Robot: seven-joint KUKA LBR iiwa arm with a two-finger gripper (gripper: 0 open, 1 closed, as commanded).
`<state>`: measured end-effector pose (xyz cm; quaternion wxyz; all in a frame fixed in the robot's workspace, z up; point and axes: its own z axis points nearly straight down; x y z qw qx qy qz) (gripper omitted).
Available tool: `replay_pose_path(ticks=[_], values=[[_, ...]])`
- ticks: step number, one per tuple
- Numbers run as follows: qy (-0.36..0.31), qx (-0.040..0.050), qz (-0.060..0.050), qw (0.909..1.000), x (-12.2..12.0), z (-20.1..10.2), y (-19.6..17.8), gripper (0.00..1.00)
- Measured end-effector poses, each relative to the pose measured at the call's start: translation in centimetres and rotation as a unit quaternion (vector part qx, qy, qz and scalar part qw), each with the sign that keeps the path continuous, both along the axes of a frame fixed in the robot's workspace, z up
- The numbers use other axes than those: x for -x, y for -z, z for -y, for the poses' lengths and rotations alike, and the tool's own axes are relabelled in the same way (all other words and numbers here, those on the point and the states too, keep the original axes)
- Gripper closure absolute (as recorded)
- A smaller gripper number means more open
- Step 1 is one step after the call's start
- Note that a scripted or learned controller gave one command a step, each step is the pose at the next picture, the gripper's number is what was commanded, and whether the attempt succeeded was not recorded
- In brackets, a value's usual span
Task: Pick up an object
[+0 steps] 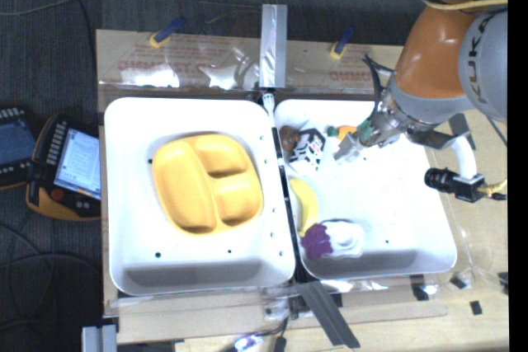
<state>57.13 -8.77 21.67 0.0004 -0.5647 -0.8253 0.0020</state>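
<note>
The gripper (356,142) hangs low in the right bin (412,202), whether spread or pinching I cannot tell. Candidates crowd its left side: a black-and-white toy (307,146), banana (304,202), purple toy (317,241).

Dark carpet (49,29) under wooden bench (111,45)
</note>
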Motion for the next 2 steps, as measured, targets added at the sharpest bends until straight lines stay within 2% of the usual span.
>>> replay_pose_path(ticks=[1, 2], values=[[-0.027, -0.0006, 0.0, 0.9996, 2.8, 1.3, 0.8, 1.0], [0.004, -0.0014, -0.001, 1.0, -2.1, -12.4, 3.6, 1.0]])
